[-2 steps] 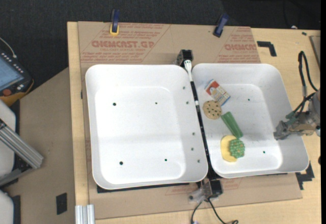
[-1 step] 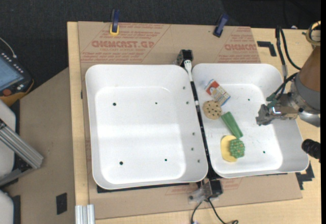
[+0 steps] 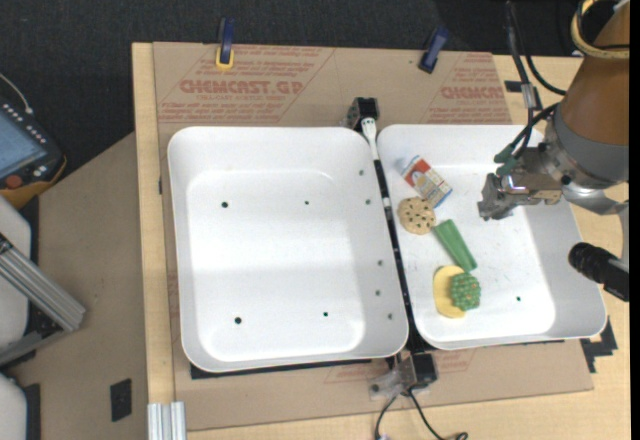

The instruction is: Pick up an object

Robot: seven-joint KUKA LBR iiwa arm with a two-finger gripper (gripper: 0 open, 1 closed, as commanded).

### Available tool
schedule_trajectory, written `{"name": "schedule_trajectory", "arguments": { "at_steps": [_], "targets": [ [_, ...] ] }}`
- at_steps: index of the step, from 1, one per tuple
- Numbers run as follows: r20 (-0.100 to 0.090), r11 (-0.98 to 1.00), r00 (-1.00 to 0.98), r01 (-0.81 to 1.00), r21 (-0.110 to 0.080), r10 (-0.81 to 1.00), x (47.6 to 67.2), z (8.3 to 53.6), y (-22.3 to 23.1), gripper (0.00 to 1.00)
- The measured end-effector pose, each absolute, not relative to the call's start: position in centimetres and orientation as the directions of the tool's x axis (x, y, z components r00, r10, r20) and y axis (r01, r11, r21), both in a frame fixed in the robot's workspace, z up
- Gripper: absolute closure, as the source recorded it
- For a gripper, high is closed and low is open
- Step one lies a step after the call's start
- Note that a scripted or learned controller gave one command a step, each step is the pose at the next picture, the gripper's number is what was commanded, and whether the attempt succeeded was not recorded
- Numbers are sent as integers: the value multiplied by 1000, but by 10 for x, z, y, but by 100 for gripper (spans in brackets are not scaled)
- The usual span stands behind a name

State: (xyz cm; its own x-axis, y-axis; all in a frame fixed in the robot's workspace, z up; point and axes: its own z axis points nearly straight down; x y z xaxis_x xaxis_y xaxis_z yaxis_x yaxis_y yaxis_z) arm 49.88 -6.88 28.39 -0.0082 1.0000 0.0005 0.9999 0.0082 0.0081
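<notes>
The gripper (image 3: 497,200) is seen poised over the right bin (image 3: 570,313), and whether its fingers are spread or pressed together cannot be told from this slant; nothing is seen between them. Four things are laid out in that bin, all to the camera-left of the fingers. A small red-and-white packet (image 3: 426,179) is found nearest, near but apart from them. A round cookie (image 3: 416,216) is placed just below the packet. A green stick (image 3: 456,244) is angled down from the cookie, and a yellow-and-green lump (image 3: 457,291) is set at its lower end. The left bin (image 3: 200,258) is seen well apart.
</notes>
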Motion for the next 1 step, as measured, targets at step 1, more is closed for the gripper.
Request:
{"name": "schedule_trajectory", "arguments": {
  "at_steps": [1],
  "targets": [
    [1, -3, 3, 1000, -9, 1000, 477, 210, -93, 100]
  ]
}}
